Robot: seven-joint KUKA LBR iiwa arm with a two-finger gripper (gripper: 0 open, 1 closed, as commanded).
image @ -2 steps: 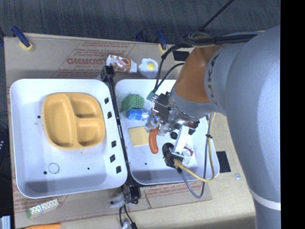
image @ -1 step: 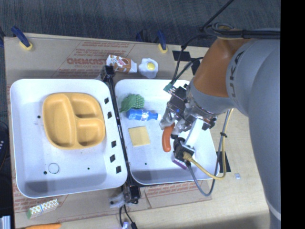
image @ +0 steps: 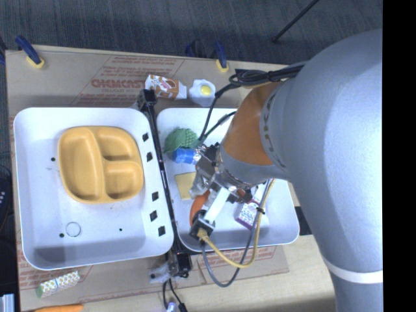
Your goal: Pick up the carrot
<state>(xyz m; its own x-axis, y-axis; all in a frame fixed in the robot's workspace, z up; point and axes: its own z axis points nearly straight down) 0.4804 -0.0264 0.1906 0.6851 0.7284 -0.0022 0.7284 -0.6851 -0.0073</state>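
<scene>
The smooth, tapered orange carrot [image: 197,207] lay against the left wall of the right-hand white bin [image: 286,229]. The gripper [image: 204,192] hung over it; how wide it stood I couldn't tell.

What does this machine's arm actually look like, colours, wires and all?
The arm is a thick, smooth, rounded grey casing with a pale ring around it. Above the wrist sits a broad orange band. Thin black cables run down to the tool, a small metallic grey part at the arm's end.
</scene>
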